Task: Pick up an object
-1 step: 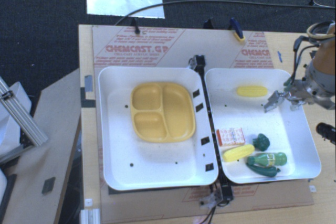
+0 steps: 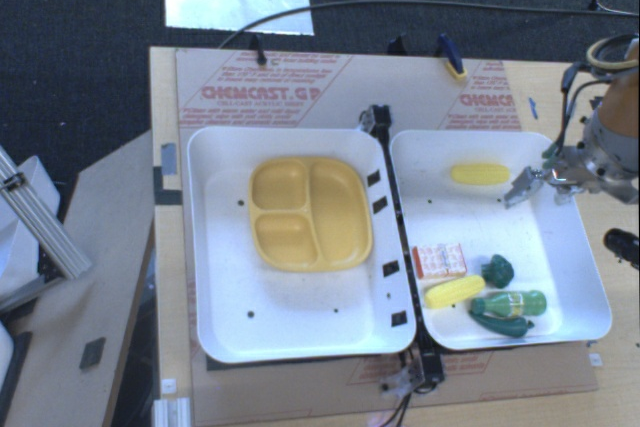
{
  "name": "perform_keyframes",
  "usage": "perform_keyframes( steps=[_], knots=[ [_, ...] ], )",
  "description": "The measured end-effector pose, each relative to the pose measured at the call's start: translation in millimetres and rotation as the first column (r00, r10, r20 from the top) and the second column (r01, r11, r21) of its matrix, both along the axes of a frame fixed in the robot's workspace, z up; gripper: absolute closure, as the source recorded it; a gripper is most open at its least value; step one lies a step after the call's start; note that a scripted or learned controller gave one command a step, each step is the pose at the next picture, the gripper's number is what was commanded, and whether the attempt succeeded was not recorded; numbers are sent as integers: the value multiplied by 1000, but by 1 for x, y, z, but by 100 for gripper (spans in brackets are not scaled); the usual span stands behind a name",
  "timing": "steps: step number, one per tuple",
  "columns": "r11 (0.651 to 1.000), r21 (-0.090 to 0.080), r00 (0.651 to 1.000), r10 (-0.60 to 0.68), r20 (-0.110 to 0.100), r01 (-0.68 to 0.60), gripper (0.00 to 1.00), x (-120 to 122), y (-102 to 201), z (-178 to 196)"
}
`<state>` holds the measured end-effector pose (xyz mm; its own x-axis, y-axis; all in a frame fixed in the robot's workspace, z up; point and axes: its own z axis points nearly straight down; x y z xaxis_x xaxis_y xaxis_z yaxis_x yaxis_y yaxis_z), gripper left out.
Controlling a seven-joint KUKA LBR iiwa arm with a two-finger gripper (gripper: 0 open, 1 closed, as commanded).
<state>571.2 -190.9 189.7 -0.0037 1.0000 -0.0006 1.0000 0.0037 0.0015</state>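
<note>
Right bin (image 2: 575, 255): yellow oblong object (image 2: 480, 175) near the far wall; toward the near side, a red-and-white packet (image 2: 440, 260), a yellow corn cob (image 2: 454, 292), a green bottle (image 2: 511, 303) and dark green items. The claw (image 2: 541, 185) hangs spread wide, holding nothing, just right of the oblong. Left bin (image 2: 220, 315): yellow divided plate (image 2: 308, 213).

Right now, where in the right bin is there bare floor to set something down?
Bare floor spans the middle of the right bin, between the yellow piece and the packet. The near end is crowded: packet, corn, bottle.
</note>
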Motion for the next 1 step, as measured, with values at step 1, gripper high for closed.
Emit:
perform_keyframes(
  steps=[1],
  knots=[
    [1000,0,1000,-1,-2,1,0,6,-3,-43]
  ],
)
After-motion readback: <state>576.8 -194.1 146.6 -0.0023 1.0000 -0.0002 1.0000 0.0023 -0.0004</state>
